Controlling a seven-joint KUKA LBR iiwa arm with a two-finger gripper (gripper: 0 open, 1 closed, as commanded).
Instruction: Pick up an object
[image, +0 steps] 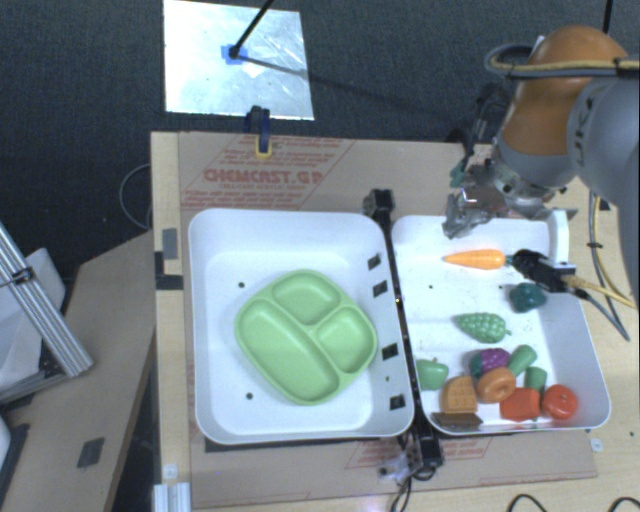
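Closest to me, along the front edge of the right bin (598, 395), a crowd of toy foods is packed together: a red tomato (560, 401) at about five o'clock in the bin, an orange-red block (520, 404) touching it, a tan bread-like piece (460, 395) toward six o'clock, and a round orange piece (495, 383) with a purple one (489, 360) just behind it. A small green piece (431, 374) sits by the divider at seven o'clock. A bit further back lies a green bunch of grapes (481, 325) near the bin's centre, and a dark teal piece (526, 296) at three o'clock. In the left bin (215, 300) a pale green divided plate (305, 336) rests by itself, tilted toward five o'clock. Beyond the grapes, an orange carrot (475, 259) lies flat, its green top pointing to three o'clock. The gripper (462, 216) hangs just behind the carrot at about eleven o'clock in the right bin, apart from it; its jaws look to carry nothing, though I cannot tell how wide they stand. Farthest off, the surface (300, 170) shows red lettering.
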